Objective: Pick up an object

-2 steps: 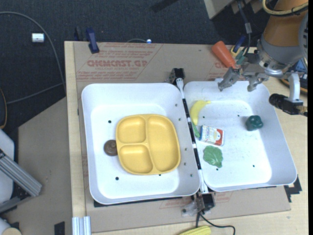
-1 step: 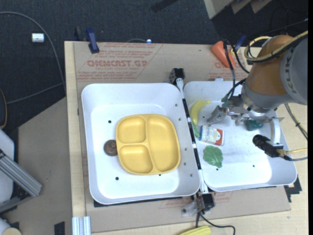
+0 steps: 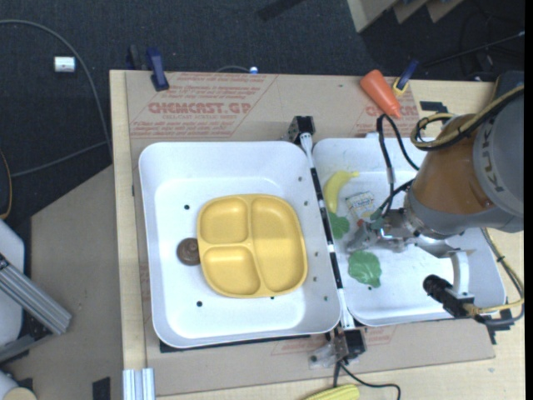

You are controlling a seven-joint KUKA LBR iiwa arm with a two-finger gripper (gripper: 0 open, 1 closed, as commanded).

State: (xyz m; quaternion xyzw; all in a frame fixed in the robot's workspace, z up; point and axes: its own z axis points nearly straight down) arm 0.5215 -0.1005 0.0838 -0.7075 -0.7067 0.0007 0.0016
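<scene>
Green leaf toy [image 3: 365, 267] at right bin's [image 3: 400, 308] 7 o'clock sits under tool [image 3: 372, 232], grip state unclear; crowded banana [image 3: 337, 190] w/ packet [image 3: 361, 203] may foul the pick.

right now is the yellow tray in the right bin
No, the yellow divided tray lies in the left bin, beside a small brown round object.

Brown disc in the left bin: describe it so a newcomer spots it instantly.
Start at the left bin, which holds a yellow tray with three compartments. Look at the tray's left edge: the brown disc lies on the bin floor, partly tucked under that edge. It is small, round and dark, unlike the big yellow tray.
</scene>
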